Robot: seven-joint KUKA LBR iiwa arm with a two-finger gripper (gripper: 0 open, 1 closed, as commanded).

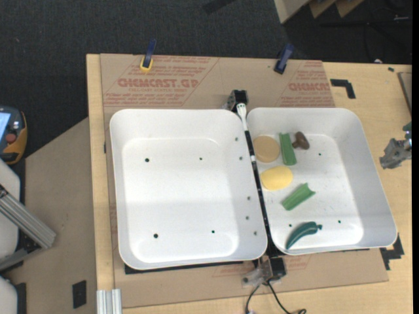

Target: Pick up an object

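Observation:
The right bin (pixel 366 175) holds several small objects along its left side. A tan round disc (pixel 266 148) lies beside an upright green bar (pixel 287 148), with a small brown piece (pixel 301 140) just right of the bar. Below them rest a yellow lump (pixel 277 178), a light green block (pixel 298 197) and a dark green curved pepper (pixel 302 233) near the front rim. My gripper (pixel 395 153) appears as a grey metal part at the view's right edge, outside the right bin's right rim and well apart from every object.
The left bin (pixel 131 175) sits beside the right one, their rims meeting at a clipped seam (pixel 252 169). Both rest on a cardboard sheet (pixel 170 77) held by clamps at the back. A cable (pixel 262 293) trails off the front edge.

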